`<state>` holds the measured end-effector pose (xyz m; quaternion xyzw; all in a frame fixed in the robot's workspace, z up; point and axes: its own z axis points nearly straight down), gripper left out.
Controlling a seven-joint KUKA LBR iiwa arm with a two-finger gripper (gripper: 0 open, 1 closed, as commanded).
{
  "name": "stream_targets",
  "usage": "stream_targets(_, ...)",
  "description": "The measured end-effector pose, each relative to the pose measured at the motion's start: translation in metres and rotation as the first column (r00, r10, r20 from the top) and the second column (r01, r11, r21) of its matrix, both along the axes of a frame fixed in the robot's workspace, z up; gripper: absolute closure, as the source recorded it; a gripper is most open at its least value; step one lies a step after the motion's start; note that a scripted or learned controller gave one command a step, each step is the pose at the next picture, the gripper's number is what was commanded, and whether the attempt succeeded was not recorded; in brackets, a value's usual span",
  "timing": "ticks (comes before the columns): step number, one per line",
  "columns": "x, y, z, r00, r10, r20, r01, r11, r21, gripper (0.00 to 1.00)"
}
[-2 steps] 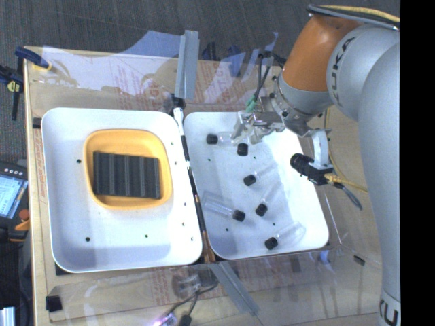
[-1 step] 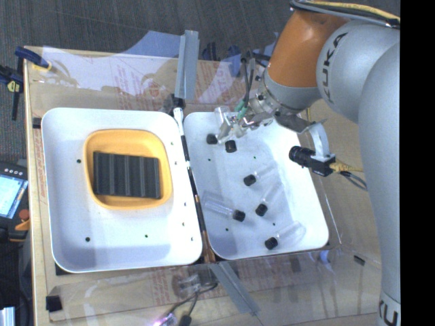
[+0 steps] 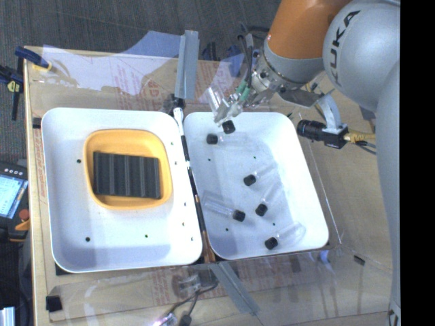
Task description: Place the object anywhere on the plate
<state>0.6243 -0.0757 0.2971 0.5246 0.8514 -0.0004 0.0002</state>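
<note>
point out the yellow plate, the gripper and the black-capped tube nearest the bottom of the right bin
yellow plate [image 3: 102, 143]: camera view, on its upper left rim
gripper [image 3: 225, 114]: camera view, between its fingertips
black-capped tube [image 3: 272, 243]: camera view, on its black cap

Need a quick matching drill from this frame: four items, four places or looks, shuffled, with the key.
Items:
1. yellow plate
2. gripper
3. clear vials with black caps
4. orange band

Descriptions:
A. scattered across the right bin
B. in the left bin, with a dark ribbed insert on it
C. on the arm above the wrist, at the top of the view
D. over the far edge of the right bin

Pairs: 1-B, 2-D, 3-A, 4-C
</note>
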Motion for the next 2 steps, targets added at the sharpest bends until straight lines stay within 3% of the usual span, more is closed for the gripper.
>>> stream_targets(1,0.0321,0.0453,-0.084,0.965,0.261,-0.004,-0.261,0.965,0.001,1.0)
stream_targets(2,0.0321,0.045,-0.0838,0.965,0.261,-0.003,-0.261,0.965,0.001,0.0)
